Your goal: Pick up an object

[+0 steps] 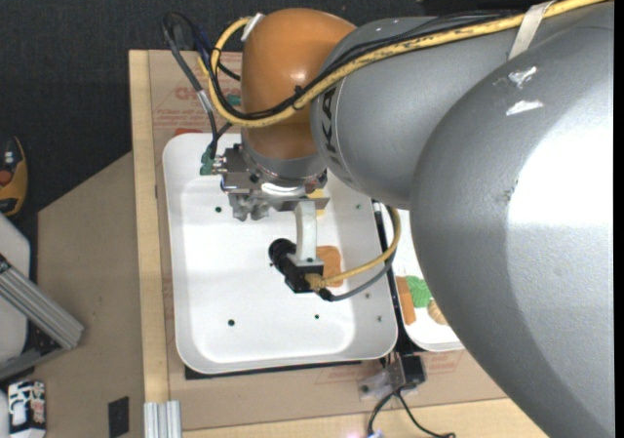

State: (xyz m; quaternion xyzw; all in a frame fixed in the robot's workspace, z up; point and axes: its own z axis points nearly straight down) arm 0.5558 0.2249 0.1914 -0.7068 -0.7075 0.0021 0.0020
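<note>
Well, from where I stand the grey arm swallows most of the right side, reaching in over the bench with its orange band bulging above the wrist. The end effector hangs low over the far half of the left bin, close to the white floor, and nothing shows in its grasp. I cannot tell whether it is spread or pressed together; the wrist hides too much of it.

The nearest thing to pick is a small orange-brown object lying flat on the floor of the left bin, toward that bin's right wall and nearer to me than the end effector, apart from it. A few small dark dots mark the bin floor.

Just a sliver of the right bin peeks out under the arm, with a green piece and an orange piece lying close together in it.
</note>
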